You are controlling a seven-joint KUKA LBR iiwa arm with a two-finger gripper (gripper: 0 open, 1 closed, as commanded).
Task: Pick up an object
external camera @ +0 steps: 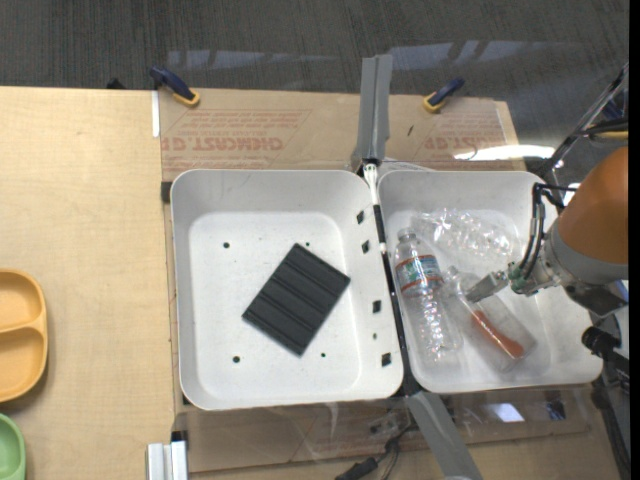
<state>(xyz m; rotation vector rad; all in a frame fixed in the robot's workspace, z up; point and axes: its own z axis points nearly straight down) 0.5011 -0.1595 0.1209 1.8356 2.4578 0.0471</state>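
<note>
While the gripper (478,288) hung low in the right bin (470,376), over the orange packet (498,334) beside the water bottle (424,303), nothing looked lifted; whether its fingers were spread I couldn't tell.

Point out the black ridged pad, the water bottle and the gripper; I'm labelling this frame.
black ridged pad (297,299), camera view, centre of its top face
water bottle (424,298), camera view, mid-body
gripper (487,287), camera view, at its fingertips
</note>
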